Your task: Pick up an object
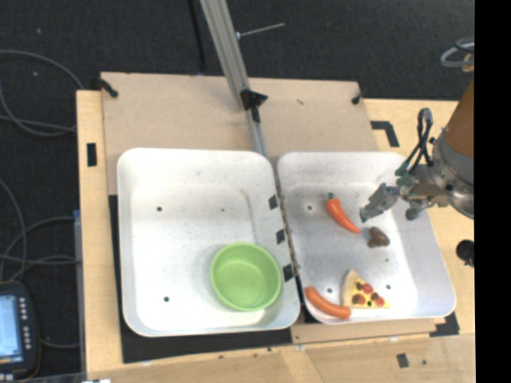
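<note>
In the right bin (415, 290) lie an orange carrot (342, 214), a small brown lump (378, 236), a pizza slice (363, 291) and an orange-red sausage (327, 302). My gripper (395, 207) hangs over the bin's right half, just above and right of the brown lump and to the right of the carrot. Its fingers (375, 205) stand open with nothing between them.
A green bowl (246, 275) sits in the left bin (160, 214) near its front right corner. A slanted metal pole (227, 46) runs from the back down to the divide between the bins. The sausage and pizza slice lie close to the right bin's front wall.
</note>
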Robot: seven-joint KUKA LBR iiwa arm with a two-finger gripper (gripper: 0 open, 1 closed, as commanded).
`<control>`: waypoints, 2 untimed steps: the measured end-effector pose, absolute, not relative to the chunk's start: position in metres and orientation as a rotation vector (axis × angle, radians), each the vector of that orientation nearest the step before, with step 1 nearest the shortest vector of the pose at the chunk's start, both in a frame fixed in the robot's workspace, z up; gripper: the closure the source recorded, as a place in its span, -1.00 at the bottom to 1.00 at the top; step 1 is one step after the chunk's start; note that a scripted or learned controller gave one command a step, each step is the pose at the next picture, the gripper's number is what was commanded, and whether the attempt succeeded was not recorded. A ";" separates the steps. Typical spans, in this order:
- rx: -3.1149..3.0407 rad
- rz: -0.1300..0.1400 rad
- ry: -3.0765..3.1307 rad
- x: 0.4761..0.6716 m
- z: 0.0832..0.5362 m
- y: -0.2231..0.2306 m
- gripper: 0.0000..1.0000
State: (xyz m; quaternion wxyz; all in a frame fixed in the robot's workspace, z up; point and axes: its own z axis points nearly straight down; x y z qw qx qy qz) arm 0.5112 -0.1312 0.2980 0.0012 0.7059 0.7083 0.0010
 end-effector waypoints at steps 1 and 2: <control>2.218 0.003 2.222 0.511 0.298 -0.131 -1.00; 2.224 -0.005 2.222 0.510 0.237 -0.127 -1.00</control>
